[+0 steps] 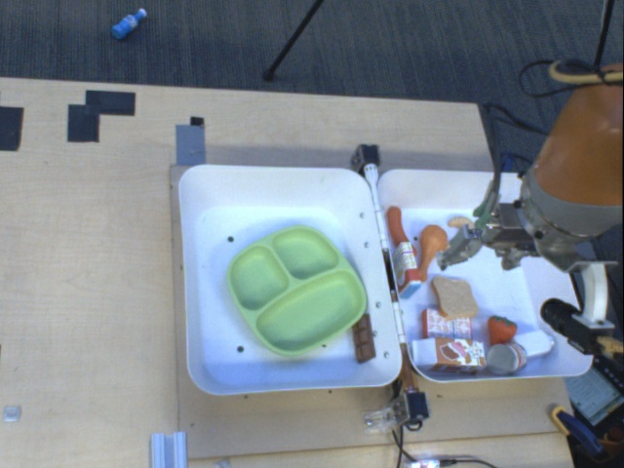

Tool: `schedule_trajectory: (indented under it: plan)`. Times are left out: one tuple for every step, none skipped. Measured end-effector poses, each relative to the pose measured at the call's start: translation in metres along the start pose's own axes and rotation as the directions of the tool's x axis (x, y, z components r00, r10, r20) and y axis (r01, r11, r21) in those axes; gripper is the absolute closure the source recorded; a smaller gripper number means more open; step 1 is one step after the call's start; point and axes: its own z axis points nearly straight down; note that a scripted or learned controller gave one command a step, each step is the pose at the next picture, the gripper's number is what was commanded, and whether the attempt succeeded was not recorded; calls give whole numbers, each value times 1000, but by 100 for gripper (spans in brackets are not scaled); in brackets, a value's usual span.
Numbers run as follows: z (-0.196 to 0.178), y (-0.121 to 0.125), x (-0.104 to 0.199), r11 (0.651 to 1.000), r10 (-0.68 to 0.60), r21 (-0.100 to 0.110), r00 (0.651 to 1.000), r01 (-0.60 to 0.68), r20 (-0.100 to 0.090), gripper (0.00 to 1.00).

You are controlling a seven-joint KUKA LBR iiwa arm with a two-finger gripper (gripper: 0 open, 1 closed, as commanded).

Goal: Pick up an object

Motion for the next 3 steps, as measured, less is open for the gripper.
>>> schedule_trajectory:
  plan:
    - [91,-7,6,1000,2,2,1000,-2,0,0]
    - [91,57,-8,1000,0,-1,1000,0,0,0]
    - [161,70,-29,1000,0,-1,1000,0,0,0]
